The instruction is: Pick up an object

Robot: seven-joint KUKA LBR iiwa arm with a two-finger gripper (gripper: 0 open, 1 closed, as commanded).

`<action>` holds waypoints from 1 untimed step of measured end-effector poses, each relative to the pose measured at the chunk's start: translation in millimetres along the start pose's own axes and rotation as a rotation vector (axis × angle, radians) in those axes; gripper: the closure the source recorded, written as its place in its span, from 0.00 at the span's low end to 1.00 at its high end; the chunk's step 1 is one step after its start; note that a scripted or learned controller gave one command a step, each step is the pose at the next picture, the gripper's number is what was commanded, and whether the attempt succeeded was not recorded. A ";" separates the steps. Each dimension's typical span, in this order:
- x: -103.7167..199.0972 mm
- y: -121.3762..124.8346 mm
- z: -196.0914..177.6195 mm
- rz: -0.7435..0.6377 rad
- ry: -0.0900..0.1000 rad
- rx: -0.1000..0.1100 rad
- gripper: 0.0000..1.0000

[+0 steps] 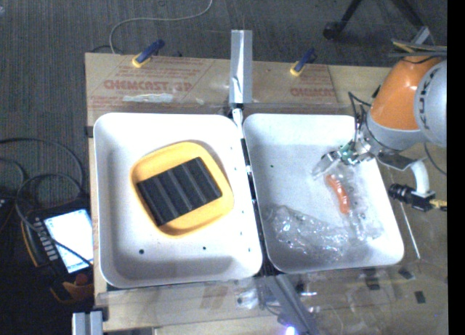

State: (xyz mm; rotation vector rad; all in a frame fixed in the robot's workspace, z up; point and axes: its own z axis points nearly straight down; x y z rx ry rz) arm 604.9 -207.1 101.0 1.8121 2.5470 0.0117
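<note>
Tray (183, 188), yellow with black ribbed insert, well left of claw (350, 153) in far bin: stiff, heavier, broad. Bag (347, 194), clear, orange item inside, just below claw: light, limp, slippery; pinch a bunched fold. Claw opening: cannot tell.

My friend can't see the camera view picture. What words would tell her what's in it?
A grey and orange robot arm reaches from the right, its gripper over the right white bin above a clear plastic bag with something orange inside, beside more crumpled clear plastic. The left white bin holds a yellow tray with a black ridged insert.
</note>
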 end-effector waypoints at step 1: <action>15.5 50.2 -62.4 0.084 0.007 0.016 1.00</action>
